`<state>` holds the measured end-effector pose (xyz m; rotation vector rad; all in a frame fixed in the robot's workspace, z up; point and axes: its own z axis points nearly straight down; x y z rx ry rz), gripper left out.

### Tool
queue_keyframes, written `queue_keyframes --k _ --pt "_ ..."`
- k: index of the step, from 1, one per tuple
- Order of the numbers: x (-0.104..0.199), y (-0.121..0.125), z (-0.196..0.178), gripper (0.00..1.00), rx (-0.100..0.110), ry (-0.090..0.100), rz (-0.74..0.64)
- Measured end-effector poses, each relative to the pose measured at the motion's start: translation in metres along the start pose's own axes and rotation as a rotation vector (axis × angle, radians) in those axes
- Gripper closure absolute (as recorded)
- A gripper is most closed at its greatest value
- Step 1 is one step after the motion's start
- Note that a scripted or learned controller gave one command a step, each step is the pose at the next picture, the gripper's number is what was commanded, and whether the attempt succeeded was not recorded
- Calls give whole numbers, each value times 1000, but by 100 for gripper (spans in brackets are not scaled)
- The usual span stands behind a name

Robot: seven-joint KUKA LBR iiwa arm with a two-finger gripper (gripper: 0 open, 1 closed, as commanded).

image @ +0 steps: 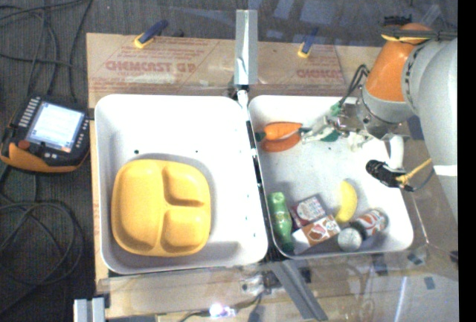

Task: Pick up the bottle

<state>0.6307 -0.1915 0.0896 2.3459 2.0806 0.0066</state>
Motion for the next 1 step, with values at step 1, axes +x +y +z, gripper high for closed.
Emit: queue_keyframes --k 1 --pt "7 34 2 0 28 -2 63"
